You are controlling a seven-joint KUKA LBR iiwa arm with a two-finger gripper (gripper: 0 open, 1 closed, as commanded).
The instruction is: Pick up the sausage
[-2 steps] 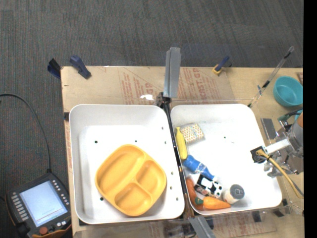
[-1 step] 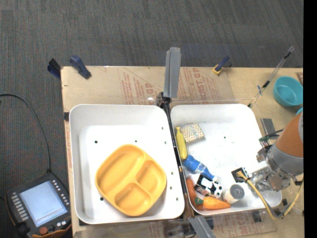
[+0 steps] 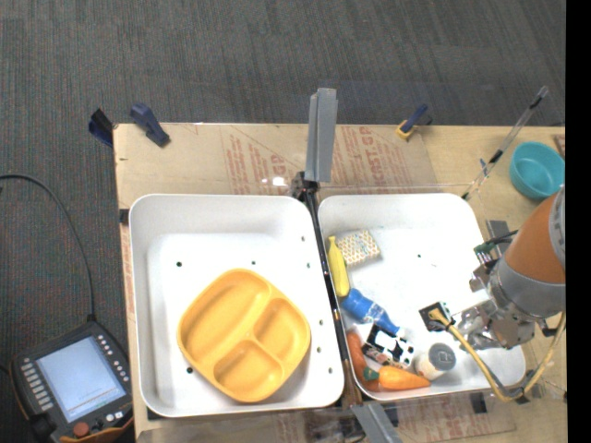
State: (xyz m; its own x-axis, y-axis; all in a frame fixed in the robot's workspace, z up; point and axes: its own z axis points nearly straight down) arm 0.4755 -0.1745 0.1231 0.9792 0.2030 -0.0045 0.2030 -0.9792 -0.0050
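Note:
The sausage (image 3: 355,350) is a short reddish-orange piece lying against the left wall of the right bin (image 3: 434,220), near its front. It is wedged beside a black-and-white toy (image 3: 389,345) and above a carrot (image 3: 404,379). My gripper (image 3: 466,326) hangs over the front right part of the same bin, well to the right of the sausage. A round white-and-grey item (image 3: 437,358) lies between them. Nothing shows in the gripper's grasp.
A yellow banana (image 3: 338,268), a blue bottle (image 3: 370,310) and a patterned square pad (image 3: 358,245) lie along the right bin's left side. The left bin (image 3: 157,220) holds a yellow divided plate (image 3: 244,334). A teal bowl (image 3: 537,169) stands outside at the far right.

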